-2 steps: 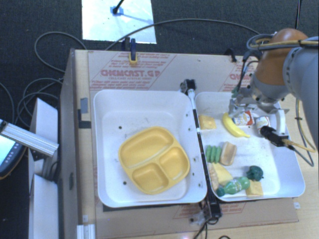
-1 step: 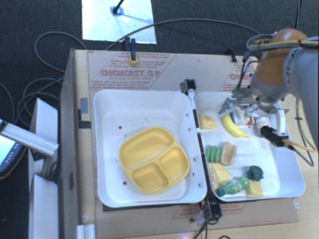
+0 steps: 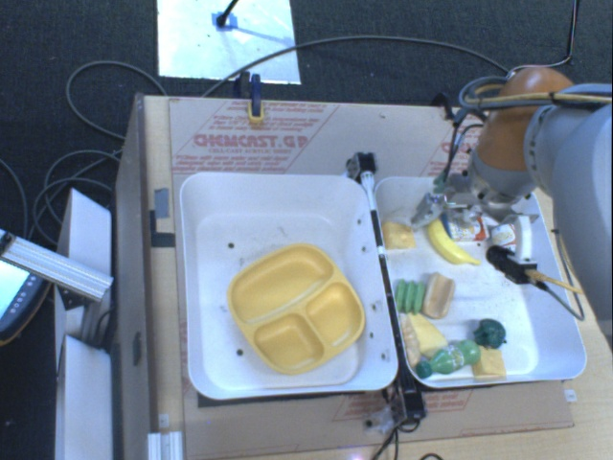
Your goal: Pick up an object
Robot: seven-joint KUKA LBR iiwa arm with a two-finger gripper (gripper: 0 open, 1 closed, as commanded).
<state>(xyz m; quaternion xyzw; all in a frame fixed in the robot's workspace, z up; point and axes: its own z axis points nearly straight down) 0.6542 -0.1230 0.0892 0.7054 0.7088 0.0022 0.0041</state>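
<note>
My gripper (image 3: 433,209) hangs low over the far end of the right bin (image 3: 556,324), just above the upper tip of a yellow banana (image 3: 450,245). A pale yellow block (image 3: 398,236) lies just left of it. A small red and white item (image 3: 468,226) sits under the wrist, partly hidden. Further toward the front lie a green ridged piece (image 3: 409,295), a tan bread slice (image 3: 440,295), a yellow wedge (image 3: 423,334), a green bottle-shaped toy (image 3: 450,357), a dark green broccoli (image 3: 490,333) and an orange square (image 3: 489,363). Nothing shows in the gripper's grasp.
The left bin (image 3: 220,228) holds a yellow divided plate (image 3: 296,307). A black divider rail (image 3: 381,257) runs between the two bins. A black cable (image 3: 522,271) trails from the arm across the right bin's far right side. Cardboard lies under both bins.
</note>
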